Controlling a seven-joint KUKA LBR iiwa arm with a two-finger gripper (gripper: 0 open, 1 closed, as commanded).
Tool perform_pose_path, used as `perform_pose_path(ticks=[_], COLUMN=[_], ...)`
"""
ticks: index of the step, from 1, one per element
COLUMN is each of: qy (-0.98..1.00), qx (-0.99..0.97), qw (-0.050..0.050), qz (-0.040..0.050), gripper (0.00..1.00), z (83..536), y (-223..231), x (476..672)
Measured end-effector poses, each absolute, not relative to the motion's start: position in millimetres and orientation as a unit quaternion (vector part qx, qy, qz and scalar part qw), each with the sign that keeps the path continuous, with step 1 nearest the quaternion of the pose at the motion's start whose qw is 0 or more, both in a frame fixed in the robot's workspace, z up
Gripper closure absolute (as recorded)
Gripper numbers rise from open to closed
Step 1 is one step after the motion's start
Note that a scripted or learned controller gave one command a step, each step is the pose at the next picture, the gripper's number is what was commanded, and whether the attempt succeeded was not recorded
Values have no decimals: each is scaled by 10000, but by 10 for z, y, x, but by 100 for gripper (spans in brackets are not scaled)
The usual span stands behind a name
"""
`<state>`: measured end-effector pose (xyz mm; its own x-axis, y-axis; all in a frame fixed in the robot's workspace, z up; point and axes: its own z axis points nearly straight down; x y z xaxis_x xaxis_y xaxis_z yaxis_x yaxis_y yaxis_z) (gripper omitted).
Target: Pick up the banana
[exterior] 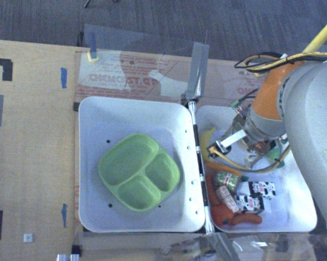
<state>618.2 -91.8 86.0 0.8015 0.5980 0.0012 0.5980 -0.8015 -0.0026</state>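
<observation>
The banana (206,139) lies along the left wall of the right bin (298,189), near the gripper (256,151); whether that is open or holding anything I cannot tell; probably light, soft and smooth-skinned, so best gripped gently across its middle.

Both the left bin (91,122) and the right bin (303,204) are white. The divided plate (138,171) is light green, the banana (206,140) yellow. A carton (258,195) bears black-and-white patches, perhaps a cow pattern. The toy (236,219) below it is red-orange. The table (27,162) is pale wood with blue tape (63,77).
</observation>
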Motion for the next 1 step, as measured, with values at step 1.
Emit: perform_pose_path(ticks=[1], qy=[-3151], qx=[-9491], qw=[15], qz=[-12], gripper=[100], z=[969], y=[-912], x=[6193])
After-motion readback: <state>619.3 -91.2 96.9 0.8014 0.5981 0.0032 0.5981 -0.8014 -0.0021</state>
